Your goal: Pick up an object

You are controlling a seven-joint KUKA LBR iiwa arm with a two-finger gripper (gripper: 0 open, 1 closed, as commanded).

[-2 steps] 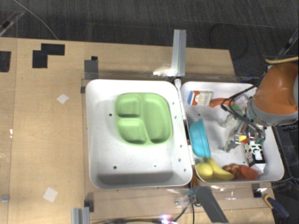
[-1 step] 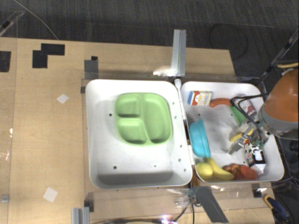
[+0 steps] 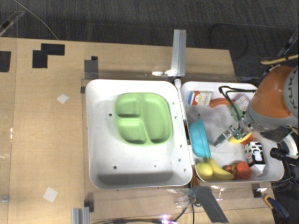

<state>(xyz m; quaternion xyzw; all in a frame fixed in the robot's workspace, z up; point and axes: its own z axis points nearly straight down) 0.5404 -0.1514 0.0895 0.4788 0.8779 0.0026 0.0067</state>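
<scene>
1. Your gripper [image 3: 232, 135] sits low in the right bin [image 3: 212, 118]; I cannot tell its state.
2. Candidates there: blue bowl [image 3: 200, 139], banana [image 3: 218, 170], white carton [image 3: 255, 154].
3. Left bin [image 3: 96, 134] holds the green divided tray [image 3: 142, 118].

We note a pale wood-grain table [image 3: 42, 143] with a matt finish, two smooth white plastic bins [image 3: 100, 171], a glossy green plastic divided tray [image 3: 142, 118], a shiny blue plastic dish [image 3: 200, 139], smooth waxy-looking yellow bananas [image 3: 216, 170], a brushed metal post [image 3: 179, 52].
</scene>
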